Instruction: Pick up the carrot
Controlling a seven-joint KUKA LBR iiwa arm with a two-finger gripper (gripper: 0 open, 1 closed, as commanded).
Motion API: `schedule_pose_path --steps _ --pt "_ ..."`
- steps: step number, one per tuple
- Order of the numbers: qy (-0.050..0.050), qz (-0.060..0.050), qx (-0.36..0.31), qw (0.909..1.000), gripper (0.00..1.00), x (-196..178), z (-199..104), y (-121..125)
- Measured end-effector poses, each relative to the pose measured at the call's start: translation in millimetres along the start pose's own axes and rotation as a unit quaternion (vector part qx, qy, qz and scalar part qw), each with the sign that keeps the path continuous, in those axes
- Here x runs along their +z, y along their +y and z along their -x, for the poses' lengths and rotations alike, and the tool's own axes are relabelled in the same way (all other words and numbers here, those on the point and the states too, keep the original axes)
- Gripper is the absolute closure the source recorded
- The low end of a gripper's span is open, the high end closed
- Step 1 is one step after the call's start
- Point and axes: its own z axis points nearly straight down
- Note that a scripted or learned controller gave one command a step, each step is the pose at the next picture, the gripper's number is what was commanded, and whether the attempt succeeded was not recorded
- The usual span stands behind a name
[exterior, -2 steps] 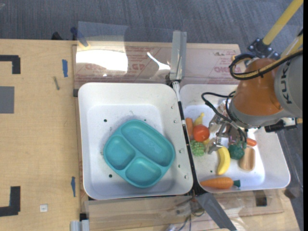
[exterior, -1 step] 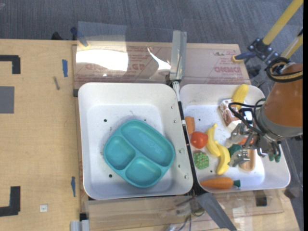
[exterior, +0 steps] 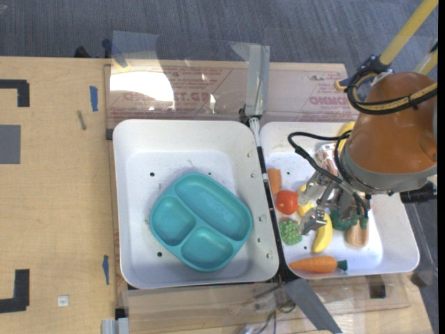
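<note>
The carrot (exterior: 313,264), orange with a small green stub at its right end, lies flat along the front wall of the right bin (exterior: 400,252). My gripper (exterior: 315,211) hangs over the middle of that bin, behind the carrot and apart from it, between a red tomato (exterior: 286,202) and a yellow banana (exterior: 323,236). It stands open, and I see nothing held between its fingers. The arm's orange band (exterior: 389,127) covers the bin's back right part.
Around the gripper lie a green broccoli piece (exterior: 290,232), a dark green item (exterior: 344,220), a brown bread-like piece (exterior: 356,236) and a slim orange piece (exterior: 275,181). The left bin (exterior: 139,152) holds a teal divided plate (exterior: 201,220).
</note>
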Motion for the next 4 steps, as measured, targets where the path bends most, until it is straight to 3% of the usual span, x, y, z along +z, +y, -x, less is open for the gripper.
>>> schedule_pose_path --steps 1,2,3,4 --pt "0.004 -0.001 -0.165 0.9862 1.00 7 -8 25" --pt "-0.003 0.001 -0.163 0.9866 1.00 -128 -12 67" --pt "0.004 0.000 -0.278 0.9606 1.00 -89 -12 154" --pt "0.003 0.000 -0.311 0.9506 1.00 -51 62 157"
